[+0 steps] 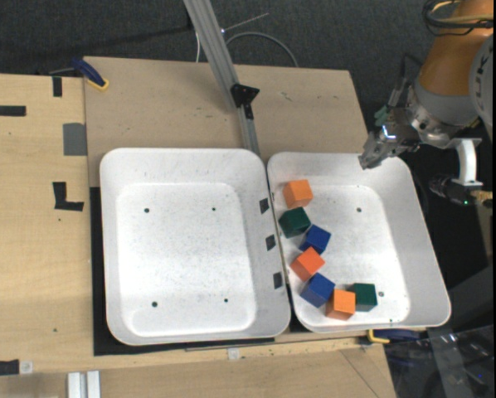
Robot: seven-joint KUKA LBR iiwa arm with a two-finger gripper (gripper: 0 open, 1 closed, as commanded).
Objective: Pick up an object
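Several small blocks lie in the right bin (397, 222), strung along its left side. From the top down they are an orange block (297, 192), a dark green block (294, 221), a blue block (316, 239), an orange block (308, 264) and a blue block (318, 289). Near the front sit another orange block (342, 303) and a dark green block (364, 296). My gripper (372, 157) hovers over the bin's far right corner, well apart from every block. Nothing shows between its dark fingers.
The left bin (182, 247) sits beside the right one. A slanted metal bar (219, 52) with a black clamp runs down to the gap between the bins. Black tape marks lie on the bench at the left.
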